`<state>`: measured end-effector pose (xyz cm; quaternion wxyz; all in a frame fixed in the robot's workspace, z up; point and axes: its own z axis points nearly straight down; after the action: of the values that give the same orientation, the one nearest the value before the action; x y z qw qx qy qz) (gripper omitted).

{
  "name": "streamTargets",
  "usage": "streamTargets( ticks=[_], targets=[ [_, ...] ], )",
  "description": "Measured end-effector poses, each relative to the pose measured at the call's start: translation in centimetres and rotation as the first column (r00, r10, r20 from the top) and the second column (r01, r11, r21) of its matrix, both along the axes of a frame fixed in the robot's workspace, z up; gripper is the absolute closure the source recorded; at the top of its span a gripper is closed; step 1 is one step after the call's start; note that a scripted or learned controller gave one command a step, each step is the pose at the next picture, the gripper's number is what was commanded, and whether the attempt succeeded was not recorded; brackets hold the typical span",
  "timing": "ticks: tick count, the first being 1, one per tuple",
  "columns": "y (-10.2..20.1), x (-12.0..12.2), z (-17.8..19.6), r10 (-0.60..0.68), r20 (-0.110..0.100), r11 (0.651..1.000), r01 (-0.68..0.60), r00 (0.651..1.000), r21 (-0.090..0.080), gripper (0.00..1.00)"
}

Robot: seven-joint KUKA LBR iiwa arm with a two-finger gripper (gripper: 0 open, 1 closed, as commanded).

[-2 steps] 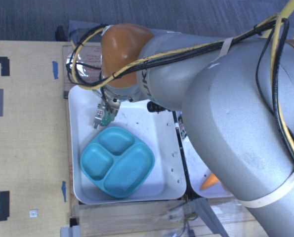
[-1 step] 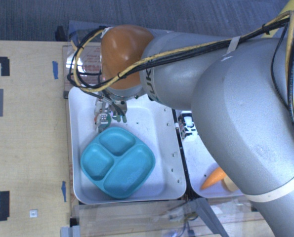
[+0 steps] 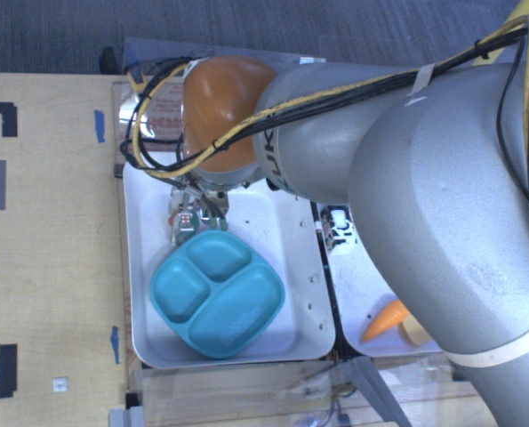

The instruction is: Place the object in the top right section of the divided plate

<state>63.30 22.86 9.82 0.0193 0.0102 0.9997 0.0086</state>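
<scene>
A teal divided plate (image 3: pixel 216 294) with three sections lies in the left white bin (image 3: pixel 291 238), toward its front. My gripper (image 3: pixel 191 215) hangs just behind the plate's far edge, under the orange band (image 3: pixel 221 118) of the arm. Something small with red and green on it shows at the fingers, too small to identify. An orange carrot-shaped object (image 3: pixel 384 320) lies in the right bin (image 3: pixel 357 274), partly under the arm.
The big grey arm (image 3: pixel 406 158) covers most of the right bin and the back of the left bin. A pale object (image 3: pixel 412 331) sits beside the carrot. Tan board with black marks lies to the left of the bins.
</scene>
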Motion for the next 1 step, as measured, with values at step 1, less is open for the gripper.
streamTargets(
  ticks=[1],
  targets=[
    [-0.04, 3.77, -0.26, 0.347, -0.014, 0.938, -0.347, 0.938, -0.014, 1.00]
  ],
)
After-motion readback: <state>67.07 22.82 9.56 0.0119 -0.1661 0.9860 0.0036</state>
